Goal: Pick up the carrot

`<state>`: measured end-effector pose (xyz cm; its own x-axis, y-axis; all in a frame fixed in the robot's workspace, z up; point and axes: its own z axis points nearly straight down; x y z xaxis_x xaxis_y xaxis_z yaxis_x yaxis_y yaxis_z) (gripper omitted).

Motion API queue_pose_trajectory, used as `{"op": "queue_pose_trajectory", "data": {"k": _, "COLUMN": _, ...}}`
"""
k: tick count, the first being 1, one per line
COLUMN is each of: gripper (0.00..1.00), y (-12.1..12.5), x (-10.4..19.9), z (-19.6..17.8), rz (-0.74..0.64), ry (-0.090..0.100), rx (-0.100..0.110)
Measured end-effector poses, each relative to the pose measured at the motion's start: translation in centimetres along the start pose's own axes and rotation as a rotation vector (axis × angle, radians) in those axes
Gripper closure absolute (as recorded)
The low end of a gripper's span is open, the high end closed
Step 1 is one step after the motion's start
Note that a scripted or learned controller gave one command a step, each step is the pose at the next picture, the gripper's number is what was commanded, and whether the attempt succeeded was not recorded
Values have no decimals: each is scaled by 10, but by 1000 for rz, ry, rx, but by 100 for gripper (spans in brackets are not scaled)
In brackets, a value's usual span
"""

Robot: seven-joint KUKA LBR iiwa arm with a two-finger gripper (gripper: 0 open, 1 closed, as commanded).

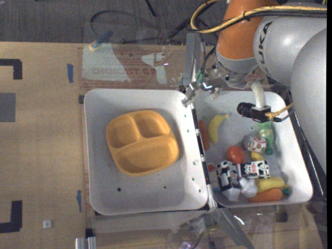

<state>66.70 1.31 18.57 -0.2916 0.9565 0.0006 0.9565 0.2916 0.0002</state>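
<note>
An orange carrot (266, 195) with a green end lies at the front of the right bin (301, 165), beside a yellow piece (270, 183). A second slim orange-red piece (204, 134) lies along that bin's left wall, next to a small banana (218, 126). My gripper (191, 93) hangs over the back end of the divider between the two bins, well away from the carrot, with nothing seen in it. The arm's orange band and grey body cover the back right of the right bin.
The left bin (98, 185) holds a yellow divided plate (142, 142). In the right bin also lie a red tomato (236, 153), a small can (256, 143), a green item (267, 137) and two cow-patterned blocks (225, 173), crowded near the carrot.
</note>
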Motion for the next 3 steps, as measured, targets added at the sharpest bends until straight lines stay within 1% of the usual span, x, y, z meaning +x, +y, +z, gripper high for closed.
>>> {"op": "queue_pose_trajectory", "data": {"k": 1, "gripper": 0, "y": 14, "x": 77, "z": 0, "rz": -220, "ry": 0, "rx": 0}}
{"op": "queue_pose_trajectory", "data": {"k": 2, "gripper": 0, "y": 33, "x": 121, "z": 78, "rz": -364, "ry": -3, "rx": -7}}
{"op": "queue_pose_trajectory", "data": {"k": 3, "gripper": 100, "y": 32, "x": 118, "z": 73, "rz": -361, "ry": -9, "rx": -10}}
